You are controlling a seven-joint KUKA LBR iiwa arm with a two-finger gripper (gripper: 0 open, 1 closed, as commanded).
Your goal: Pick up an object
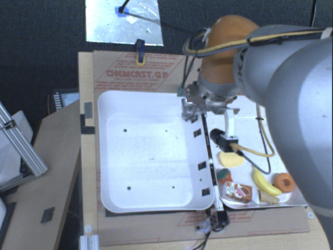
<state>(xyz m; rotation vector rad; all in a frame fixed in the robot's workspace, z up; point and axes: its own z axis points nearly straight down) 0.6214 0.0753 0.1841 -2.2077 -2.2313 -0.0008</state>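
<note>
Camera view: I am hanging my gripper (200, 108) over the divider between the two bins, at the far end of the right bin (270, 199). Its state I cannot tell. Candidate objects are lying nearer the camera from it: yellow slice (231, 160), banana (264, 183) slanting long-axis toward the near right, orange ring (284, 182), printed packet (238, 192).

The left bin (145, 155) offers open floor across its whole width. The right bin (244, 202) is largely covered by the arm (281, 72). Its near end is crowded by a banana (264, 183), an orange ring (284, 182), a yellow piece (231, 160) and a printed packet (238, 191). The gap between bins is bridged by black clips (202, 165).
</note>
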